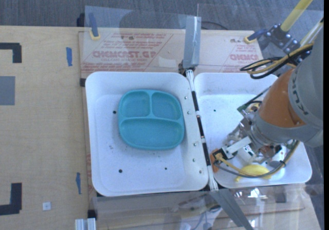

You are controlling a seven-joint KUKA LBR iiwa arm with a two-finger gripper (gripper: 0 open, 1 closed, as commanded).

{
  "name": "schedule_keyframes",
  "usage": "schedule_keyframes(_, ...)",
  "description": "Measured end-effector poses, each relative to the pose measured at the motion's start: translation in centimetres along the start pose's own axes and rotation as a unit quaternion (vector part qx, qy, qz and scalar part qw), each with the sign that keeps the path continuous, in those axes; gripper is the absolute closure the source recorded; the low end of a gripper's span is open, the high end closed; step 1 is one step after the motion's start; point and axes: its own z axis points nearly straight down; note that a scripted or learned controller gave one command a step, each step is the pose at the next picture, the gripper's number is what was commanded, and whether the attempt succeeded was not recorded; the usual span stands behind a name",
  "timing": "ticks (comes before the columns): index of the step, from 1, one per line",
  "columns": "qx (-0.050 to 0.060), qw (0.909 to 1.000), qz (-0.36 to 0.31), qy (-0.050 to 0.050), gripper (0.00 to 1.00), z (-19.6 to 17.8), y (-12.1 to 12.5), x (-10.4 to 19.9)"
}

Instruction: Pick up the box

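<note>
Nearest of all is the grey arm (311,88) with its orange band (280,104), reaching in over the right edge of the table (41,121) and bending down into the right bin (221,95). Its claw (251,158) sits low over that bin's near edge, closer to the near right corner than to the divider between the two bins. The wrist covers it from above, so I cannot tell how far the claw is open or whether it has hold of anything. The floor of the bin under the wrist is hidden as well, and I cannot tell where the box lies. The far half of the right bin is bare white. In the left bin (100,172) a teal divided plate (151,120) lies flat, a little towards the far edge, with two small compartments on its far side and one long one on its near side. Behind both bins, along the far edge of the table, lies a cardboard sheet (128,49) with red print. A grey upright post (192,39) stands on the sheet, just where the bins meet. Bits of blue tape (69,56) and black tape marks (15,52) sit on the pale wood to the left.
</note>
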Motion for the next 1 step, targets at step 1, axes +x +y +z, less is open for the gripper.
schedule_keyframes(1,0.007,0.9973,-0.073,-0.008,0.00,-9.26,-6.51,2.35)
